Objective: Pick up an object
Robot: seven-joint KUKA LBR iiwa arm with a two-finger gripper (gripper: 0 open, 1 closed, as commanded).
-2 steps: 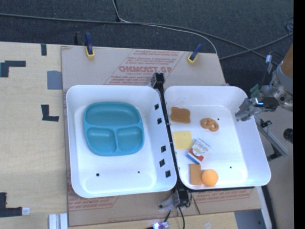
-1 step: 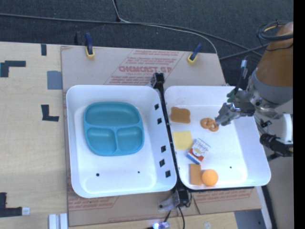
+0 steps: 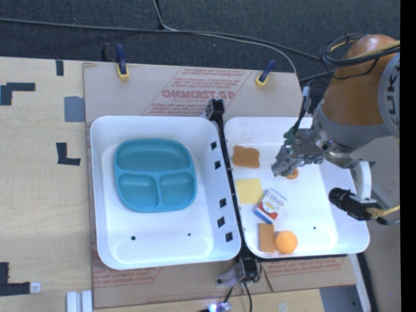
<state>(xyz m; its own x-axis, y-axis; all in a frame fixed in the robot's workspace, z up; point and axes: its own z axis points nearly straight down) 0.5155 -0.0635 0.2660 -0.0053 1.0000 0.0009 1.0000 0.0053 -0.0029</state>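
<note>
**Q:** What does the figure show, from the largest thing down?

**A:** The arm (image 3: 354,96) reaches in over the right bin (image 3: 325,239). Its gripper (image 3: 286,166) hangs low above that bin's upper middle. The left bin (image 3: 104,239), well away from the gripper, bears a teal divided plate (image 3: 156,174).

**Q:** Which pieces could be picked?

**A:** Five lie loose in the right bin. A brown bread-like piece (image 3: 246,156) is near the gripper, on the side towards the left bin. A yellow slice (image 3: 249,190) lies below it, nearer the camera. A small red, white and blue packet (image 3: 270,205) sits just below the gripper. Farthest from it are a tan block (image 3: 266,237) and an orange ball (image 3: 286,242), which touch. A small orange-brown thing (image 3: 292,173) peeks out right at the fingertips.

**Q:** Is anything grasped?

**A:** That cannot be told. The fingers are too dark and blurred to show their spacing, and nothing is plainly seen between them.

**Q:** How far along is the task?

**A:** By judgement, early to middle. The approach looks done; the grasp and the lift are left. Every piece rests on the bin floor.
</note>
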